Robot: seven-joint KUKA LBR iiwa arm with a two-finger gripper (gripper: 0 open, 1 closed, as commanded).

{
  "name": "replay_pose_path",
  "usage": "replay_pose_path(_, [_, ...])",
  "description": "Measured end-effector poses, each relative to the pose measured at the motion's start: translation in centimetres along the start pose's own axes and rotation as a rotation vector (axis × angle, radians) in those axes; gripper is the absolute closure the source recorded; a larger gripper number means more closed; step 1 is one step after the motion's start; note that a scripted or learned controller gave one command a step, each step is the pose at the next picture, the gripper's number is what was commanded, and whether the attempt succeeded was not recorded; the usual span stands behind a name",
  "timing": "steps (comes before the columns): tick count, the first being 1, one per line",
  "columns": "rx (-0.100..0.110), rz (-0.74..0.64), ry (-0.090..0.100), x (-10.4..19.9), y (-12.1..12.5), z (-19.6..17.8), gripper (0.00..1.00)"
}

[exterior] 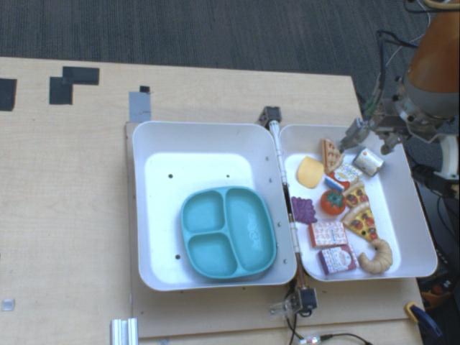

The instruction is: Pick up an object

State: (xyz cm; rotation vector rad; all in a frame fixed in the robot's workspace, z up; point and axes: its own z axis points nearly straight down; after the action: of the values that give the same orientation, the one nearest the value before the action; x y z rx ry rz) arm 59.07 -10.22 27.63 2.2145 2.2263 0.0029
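Currently, your gripper point(371, 138), fingers spread and empty, hovers at the right bin's point(424, 244) one o'clock above the silver can point(369, 161); expect roll-away or snagging the pizza slice point(330, 154).

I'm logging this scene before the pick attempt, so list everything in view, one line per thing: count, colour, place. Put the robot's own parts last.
bench: 1, light wood, under both bins
left bin: 1, white, left half
right bin: 1, white, right half
divided plate: 1, teal, three compartments, in left bin
cheese wedge: 1, yellow, right bin, upper left
grapes: 1 bunch, purple, right bin, left edge
tomato: 1, red, right bin, centre
pizza slices: 3, orange-red, right bin
croissant: 1, tan, right bin, lower right
small can: 1, silver, right bin, top
small boxes: several, printed, right bin
arm: 1, orange band
gripper: 1, grey, above right bin's top edge
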Motion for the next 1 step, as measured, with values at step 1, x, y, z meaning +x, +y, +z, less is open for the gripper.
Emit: replay_pose_path(1, [0.002,0.004,-0.001,-9.32,-0.42,9.01,0.0])
